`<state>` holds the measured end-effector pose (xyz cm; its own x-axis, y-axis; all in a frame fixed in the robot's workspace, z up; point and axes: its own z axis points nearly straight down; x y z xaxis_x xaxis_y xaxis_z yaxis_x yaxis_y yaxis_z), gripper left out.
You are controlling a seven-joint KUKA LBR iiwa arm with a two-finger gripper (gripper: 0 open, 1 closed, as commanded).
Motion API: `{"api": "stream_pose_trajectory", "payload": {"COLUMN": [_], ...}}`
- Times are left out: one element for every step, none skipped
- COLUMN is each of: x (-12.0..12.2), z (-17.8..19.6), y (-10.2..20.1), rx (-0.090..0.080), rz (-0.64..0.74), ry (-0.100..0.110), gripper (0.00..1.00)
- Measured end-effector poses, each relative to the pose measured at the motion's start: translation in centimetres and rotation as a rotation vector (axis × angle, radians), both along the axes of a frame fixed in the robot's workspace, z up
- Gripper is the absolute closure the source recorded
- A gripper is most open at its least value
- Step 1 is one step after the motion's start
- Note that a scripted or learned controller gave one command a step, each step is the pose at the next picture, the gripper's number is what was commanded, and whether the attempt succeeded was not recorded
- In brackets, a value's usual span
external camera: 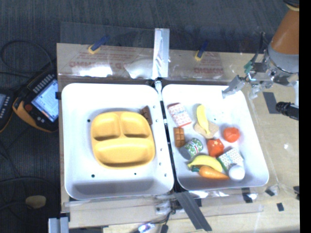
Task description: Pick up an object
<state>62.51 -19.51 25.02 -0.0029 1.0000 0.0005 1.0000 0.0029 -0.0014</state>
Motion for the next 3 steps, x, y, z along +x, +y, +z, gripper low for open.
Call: {"api": "stream_pose_trajectory", "payload": {"x": [3.6,1.7,1.8], "z": [-11.6,-16.1,-15.0], "y": [5.1,5.7,5.8], "rx": [-0.001,-0.005,-0.005], "rz": [0.036,0.054,0.055], "ry": [0.002,-0.009,-0.013], "gripper": [0.00,0.00,1.00]}}
